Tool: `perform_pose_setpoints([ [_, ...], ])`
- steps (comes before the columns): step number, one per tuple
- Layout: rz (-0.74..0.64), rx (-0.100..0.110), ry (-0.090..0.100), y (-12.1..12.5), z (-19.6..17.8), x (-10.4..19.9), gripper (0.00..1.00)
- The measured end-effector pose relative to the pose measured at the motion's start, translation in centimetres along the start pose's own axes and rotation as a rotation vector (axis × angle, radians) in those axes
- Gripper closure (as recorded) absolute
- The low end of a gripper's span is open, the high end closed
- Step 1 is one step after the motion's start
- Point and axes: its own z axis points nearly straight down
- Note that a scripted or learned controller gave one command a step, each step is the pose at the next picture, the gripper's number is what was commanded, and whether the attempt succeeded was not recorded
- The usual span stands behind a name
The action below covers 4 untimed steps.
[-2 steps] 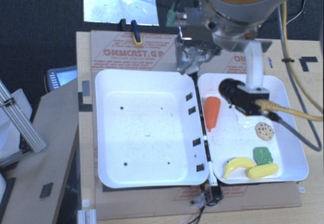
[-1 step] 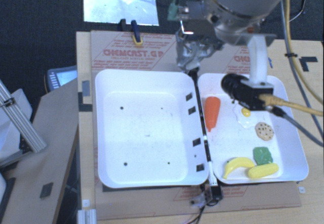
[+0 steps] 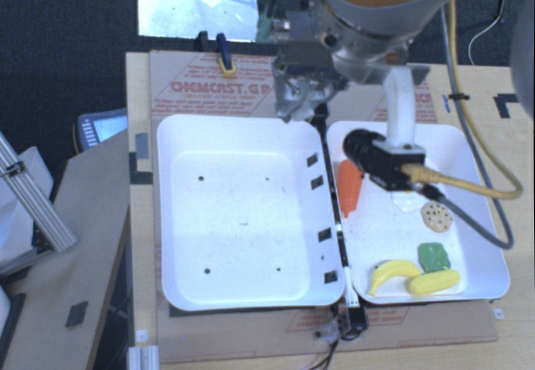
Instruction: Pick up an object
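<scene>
The right bin (image 3: 481,193) holds an orange carrot (image 3: 349,186) near the divider, a round speckled cookie (image 3: 435,216), a green piece (image 3: 433,255), a yellow banana (image 3: 390,273) and a second yellow piece (image 3: 435,281) at the front. My gripper (image 3: 297,101) hangs over the back rim where the two bins meet, behind and to the left of the carrot, apart from every object. Nothing shows between its tips. A black module (image 3: 378,159) on a white bracket, with a yellow cable, hangs from the wrist over the right bin and hides part of its floor.
The left bin (image 3: 242,218) is a plain white tray. A row of black clips (image 3: 322,210) marks the divider between the bins. Cardboard (image 3: 209,88) lies under both. A yellow-and-blue clamp (image 3: 224,55) stands at the back.
</scene>
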Motion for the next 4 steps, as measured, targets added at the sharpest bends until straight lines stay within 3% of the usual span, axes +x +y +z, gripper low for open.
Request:
perform_pose_setpoints([
  [1, 0.003, -0.001, -0.001, 4.9, 0.1, 2.2, 1.00],
  [2, 0.004, -0.001, -0.001, 5.2, -0.1, 1.1, 1.00],
  [3, -0.002, -0.001, 0.001, -0.1, -0.1, 2.3, 1.00],
  [4, 0.005, -0.001, 0.000, 1.1, -0.1, 1.1, 1.00],
])
